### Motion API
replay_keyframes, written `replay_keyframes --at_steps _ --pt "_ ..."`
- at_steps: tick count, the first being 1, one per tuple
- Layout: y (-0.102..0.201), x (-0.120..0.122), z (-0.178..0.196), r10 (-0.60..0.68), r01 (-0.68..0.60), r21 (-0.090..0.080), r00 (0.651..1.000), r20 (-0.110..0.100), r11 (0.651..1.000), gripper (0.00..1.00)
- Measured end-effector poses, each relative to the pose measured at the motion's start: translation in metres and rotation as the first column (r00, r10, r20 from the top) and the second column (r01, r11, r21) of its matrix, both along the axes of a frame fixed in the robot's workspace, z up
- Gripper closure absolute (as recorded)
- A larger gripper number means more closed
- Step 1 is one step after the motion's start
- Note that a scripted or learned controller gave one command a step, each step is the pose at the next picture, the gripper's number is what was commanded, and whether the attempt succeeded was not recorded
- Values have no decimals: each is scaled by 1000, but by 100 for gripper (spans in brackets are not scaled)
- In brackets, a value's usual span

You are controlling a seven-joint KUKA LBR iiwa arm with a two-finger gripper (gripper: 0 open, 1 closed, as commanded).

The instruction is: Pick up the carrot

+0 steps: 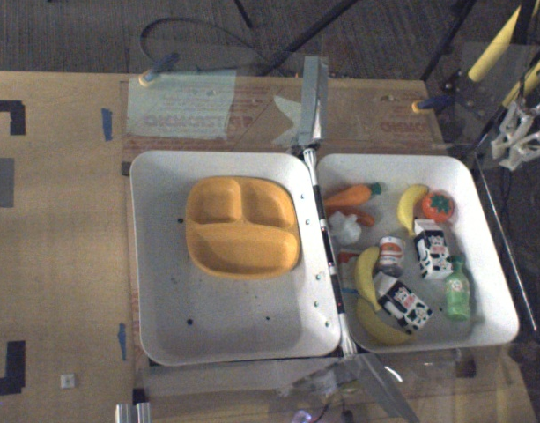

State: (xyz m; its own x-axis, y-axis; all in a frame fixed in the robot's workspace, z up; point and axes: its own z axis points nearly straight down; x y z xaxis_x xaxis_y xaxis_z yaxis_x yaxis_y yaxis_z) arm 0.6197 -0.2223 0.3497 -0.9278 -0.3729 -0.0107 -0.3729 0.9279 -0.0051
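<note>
The carrot point(351, 196), orange with a green top pointing right, lies near the back left corner of the right bin point(490, 236). A small white object point(346, 228) sits just in front of it. Beside the carrot's green end lies a small banana point(409, 206).
The left bin point(155, 271) holds an orange divided plate point(242, 226). In the right bin are a tomato point(437, 206), two cow-print milk cartons point(433, 252) point(403, 304), a small can point(391, 254), a green bottle point(458, 293) and a large banana point(370, 300).
</note>
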Motion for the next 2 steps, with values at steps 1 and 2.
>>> replay_keyframes --at_steps 1,2 --pt "1 33 -40 -386 386 3 923 -3 923 100" --pt "0 22 -24 -66 66 0 998 0 998 100"
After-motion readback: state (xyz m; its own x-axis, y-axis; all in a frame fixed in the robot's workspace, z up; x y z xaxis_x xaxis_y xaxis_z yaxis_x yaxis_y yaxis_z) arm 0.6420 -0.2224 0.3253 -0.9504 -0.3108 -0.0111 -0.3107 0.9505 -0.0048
